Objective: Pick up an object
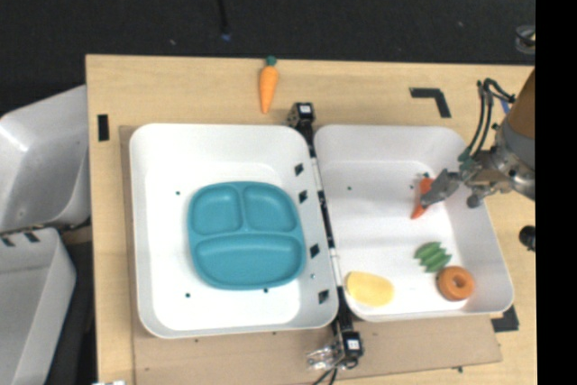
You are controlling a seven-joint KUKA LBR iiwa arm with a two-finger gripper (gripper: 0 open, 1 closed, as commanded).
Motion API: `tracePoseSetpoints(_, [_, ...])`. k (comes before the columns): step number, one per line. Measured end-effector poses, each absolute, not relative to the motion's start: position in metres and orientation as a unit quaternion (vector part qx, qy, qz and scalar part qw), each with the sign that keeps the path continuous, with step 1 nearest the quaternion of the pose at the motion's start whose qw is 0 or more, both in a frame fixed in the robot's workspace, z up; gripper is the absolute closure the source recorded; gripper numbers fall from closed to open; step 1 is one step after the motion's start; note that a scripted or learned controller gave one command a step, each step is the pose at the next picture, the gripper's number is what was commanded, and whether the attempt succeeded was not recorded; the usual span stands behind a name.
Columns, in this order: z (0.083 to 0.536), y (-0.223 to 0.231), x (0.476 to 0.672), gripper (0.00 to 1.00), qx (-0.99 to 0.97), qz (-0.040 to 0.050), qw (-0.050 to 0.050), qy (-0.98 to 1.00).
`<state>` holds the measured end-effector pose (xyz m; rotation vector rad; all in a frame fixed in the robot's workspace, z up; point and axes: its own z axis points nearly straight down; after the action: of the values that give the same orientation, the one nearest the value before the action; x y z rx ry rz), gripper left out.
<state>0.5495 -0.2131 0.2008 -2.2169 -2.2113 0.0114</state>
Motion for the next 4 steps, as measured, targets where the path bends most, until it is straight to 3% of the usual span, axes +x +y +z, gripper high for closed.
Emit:
tracePoseSetpoints(1, [0.209,-0.213,0.553,0.00,-0.707,0.0002,-0.001,-0.708])
tracePoseSetpoints(3, [0.104,-0.222,0.550,0.00,-0.707,0.0012,0.000,-0.707])
tracePoseSetpoints(4, [0.101,-0.223,0.550,0.00,-0.708,0.0006,-0.001,-0.706])
